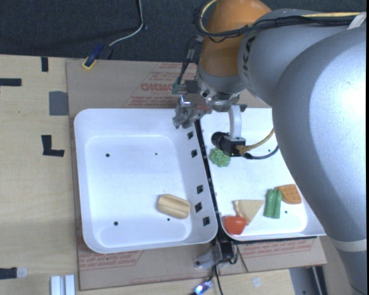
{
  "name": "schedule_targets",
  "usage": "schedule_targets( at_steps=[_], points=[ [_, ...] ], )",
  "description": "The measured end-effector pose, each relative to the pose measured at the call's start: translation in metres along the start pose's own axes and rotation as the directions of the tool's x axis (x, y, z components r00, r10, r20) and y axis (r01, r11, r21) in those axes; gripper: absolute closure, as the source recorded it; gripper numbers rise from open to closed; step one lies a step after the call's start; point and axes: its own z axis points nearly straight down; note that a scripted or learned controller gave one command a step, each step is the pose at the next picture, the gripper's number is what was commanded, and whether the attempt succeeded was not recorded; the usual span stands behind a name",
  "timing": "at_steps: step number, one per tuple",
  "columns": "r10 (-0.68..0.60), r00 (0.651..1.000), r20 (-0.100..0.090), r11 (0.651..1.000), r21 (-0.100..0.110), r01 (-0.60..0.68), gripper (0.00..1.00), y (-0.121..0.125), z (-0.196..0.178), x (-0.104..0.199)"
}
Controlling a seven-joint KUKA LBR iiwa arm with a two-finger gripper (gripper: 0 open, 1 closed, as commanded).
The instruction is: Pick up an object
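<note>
A tan, roll-shaped piece (pixel 173 206) lies alone in the left bin (pixel 126 177), towards its near right corner, smooth and slightly glossy. The right bin (pixel 255 174) carries the rest: a small bushy green piece (pixel 219 158) close to the shared wall, and along the near edge a red round piece (pixel 235 225) touching a pale yellow wedge (pixel 249 209), then an upright-lying green stick (pixel 272 203) beside an orange piece (pixel 290 193).

The pincer (pixel 184 112) hangs over the far end of the wall between the bins (whether it is open or closed cannot be told), with nothing seen in its hold.

Both bins rest on a sheet of brown cardboard (pixel 111 85) on a pale wooden tabletop (pixel 24 183) marked with black tape pieces (pixel 49 146). Behind hangs a dark cloth (pixel 61 11), crossed by a white cable (pixel 132 29).
</note>
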Motion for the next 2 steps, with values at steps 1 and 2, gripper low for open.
schedule_targets(
  at_steps=[1,2],
  points=[
    [0.005,1.0,0.002,1.0,-0.001,-0.005,1.0,0.029,-0.048,0.048],
    [-0.001,1.0,0.0,1.0,0.004,0.001,1.0,0.017,-0.052,0.166]
  ],
)
